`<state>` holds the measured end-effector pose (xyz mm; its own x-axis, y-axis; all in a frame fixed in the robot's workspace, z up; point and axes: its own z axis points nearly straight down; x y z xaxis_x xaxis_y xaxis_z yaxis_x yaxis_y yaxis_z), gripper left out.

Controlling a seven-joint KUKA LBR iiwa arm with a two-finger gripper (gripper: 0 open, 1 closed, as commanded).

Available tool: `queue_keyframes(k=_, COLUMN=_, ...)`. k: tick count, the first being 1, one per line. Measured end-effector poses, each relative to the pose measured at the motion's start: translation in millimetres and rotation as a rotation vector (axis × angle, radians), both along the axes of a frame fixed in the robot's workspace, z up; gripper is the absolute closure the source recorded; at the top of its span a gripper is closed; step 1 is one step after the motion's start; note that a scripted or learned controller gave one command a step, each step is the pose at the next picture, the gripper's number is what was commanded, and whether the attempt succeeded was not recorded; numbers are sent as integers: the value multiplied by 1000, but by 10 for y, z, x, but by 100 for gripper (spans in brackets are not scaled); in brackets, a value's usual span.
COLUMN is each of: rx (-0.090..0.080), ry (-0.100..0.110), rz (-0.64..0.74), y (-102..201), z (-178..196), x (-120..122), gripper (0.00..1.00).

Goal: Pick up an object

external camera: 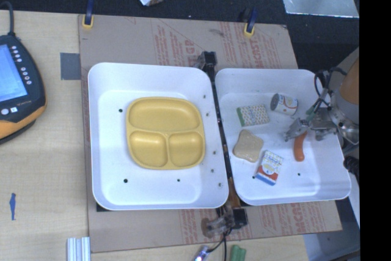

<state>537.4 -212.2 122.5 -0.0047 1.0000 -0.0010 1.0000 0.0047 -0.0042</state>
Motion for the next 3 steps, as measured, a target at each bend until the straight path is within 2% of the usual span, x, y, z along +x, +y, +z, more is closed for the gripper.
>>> queue_keyframes(k=1, rx=0, ry=0, rz=-1, y=45, z=-308, x=-3, gripper=0)
queue_keyframes(k=2, rx=-1, ry=3, rz=0, y=36, z=-206, x=-4, gripper=100)
queue_keyframes(k=3, rx=0, ry=-1, rz=2, y=591, z=-307, x=726, gripper=100)
